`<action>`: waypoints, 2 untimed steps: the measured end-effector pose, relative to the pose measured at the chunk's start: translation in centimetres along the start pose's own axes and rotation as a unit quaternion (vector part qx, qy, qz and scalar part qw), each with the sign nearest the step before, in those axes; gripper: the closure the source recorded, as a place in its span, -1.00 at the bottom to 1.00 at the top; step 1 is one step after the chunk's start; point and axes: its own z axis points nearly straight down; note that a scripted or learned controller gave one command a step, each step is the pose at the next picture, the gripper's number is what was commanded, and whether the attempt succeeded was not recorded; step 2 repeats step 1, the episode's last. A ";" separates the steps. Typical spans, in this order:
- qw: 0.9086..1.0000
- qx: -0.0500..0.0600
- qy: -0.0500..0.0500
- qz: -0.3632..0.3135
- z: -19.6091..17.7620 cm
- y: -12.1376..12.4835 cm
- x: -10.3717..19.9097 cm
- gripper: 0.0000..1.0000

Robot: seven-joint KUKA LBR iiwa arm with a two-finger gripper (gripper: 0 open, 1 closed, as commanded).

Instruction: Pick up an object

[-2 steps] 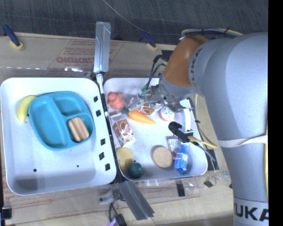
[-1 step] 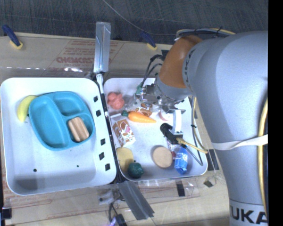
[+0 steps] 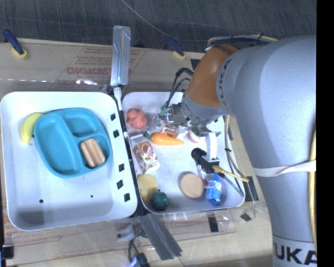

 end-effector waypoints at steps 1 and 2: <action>0.998 0.001 0.005 -0.068 0.0 -0.6 -0.9 -1.00; 0.998 0.001 0.005 -0.068 0.0 -0.6 -0.9 -1.00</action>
